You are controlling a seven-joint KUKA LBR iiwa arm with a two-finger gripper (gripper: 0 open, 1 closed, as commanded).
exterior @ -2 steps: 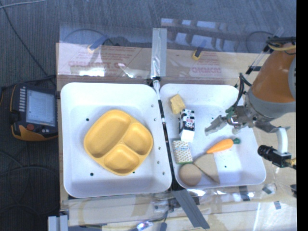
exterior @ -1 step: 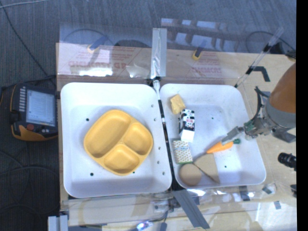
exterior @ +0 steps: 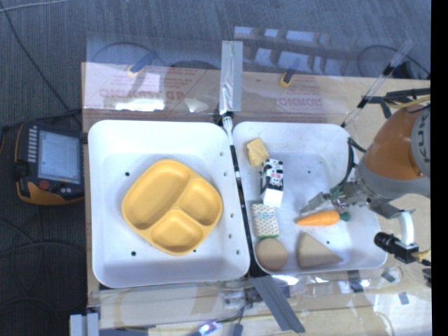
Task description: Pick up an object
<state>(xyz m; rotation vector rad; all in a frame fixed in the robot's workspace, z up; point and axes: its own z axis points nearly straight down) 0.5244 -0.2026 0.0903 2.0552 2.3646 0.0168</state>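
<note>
White plastic forms two shallow bins side by side on the counter [exterior: 329, 86], their inner walls touching along the middle. The left bin [exterior: 105, 257] carries a yellow tray [exterior: 173, 205] with three compartments, lying near its centre, turned cornerwise. The arm [exterior: 395, 152], grey with an orange band, comes in over the right edge of the right bin [exterior: 318, 135]. In that bin's near corner by the divider sits a brown egg-shaped ball [exterior: 271, 253], with a tan wedge [exterior: 315, 252] just beside it along the near edge. A carrot [exterior: 318, 219] lies flat above the wedge, toward the right edge. The tool [exterior: 323, 203] hangs just above the carrot's middle with its fingers spread apart, nothing between them. Along the divider stand a black-and-white carton [exterior: 273, 180], a pale patterned packet [exterior: 265, 220] below it, and a yellow cheese block [exterior: 257, 150] toward the far corner.
</note>
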